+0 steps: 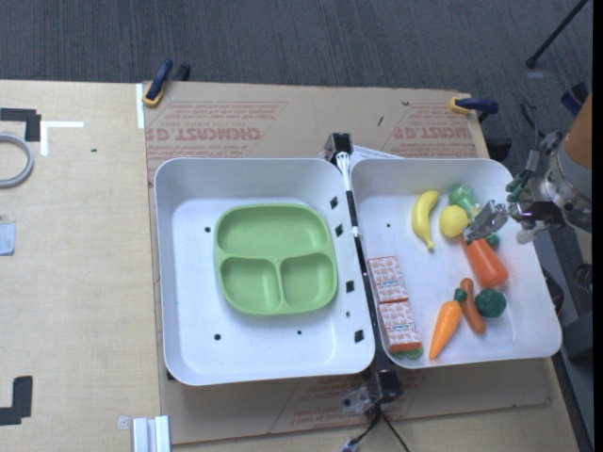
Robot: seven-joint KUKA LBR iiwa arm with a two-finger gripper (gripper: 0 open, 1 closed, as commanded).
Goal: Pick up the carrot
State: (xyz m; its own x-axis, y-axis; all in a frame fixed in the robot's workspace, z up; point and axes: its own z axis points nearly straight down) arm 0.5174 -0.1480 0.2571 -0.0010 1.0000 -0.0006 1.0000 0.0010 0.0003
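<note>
Green plate (276,257) left bin (179,281) — banana (425,217) right.

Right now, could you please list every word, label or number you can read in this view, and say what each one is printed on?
"CHEMCAST GP", red, upside down in this view, on the brown sheet behind the left bin.
The same red print recurs on the sheet behind the right bin, near.
Red print on the sheet along the front edge, near: too faint to read.
Red-and-white carton in the right bin: print too small to read.
</note>
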